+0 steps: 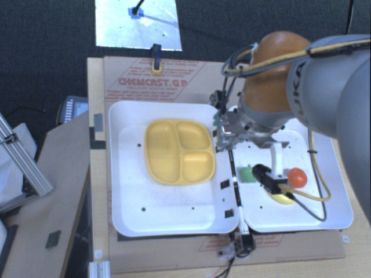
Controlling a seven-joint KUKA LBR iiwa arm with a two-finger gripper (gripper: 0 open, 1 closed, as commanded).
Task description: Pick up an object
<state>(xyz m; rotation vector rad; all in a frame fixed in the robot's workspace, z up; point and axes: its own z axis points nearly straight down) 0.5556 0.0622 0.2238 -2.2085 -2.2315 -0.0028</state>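
A yellow three-compartment plate [177,151] lies flat in the left bin [130,213]. In the right bin [324,213] sit a small green block [246,174], an orange-red ball [297,178] and a yellow piece [283,199] that is partly covered by the robot's gear. The grey arm with its orange band reaches in from the right over the right bin. Its gripper [225,135] hangs at the right bin's left side, close to the divider between the bins and beside the plate's right edge. Nothing shows between its tips.
Brown cardboard [156,81] lies under the bins with a yellow and black clip [156,59] at the back. A shiny metal sheet [137,16] lies behind it. Cables and a connector [240,245] sit at the front between the bins.
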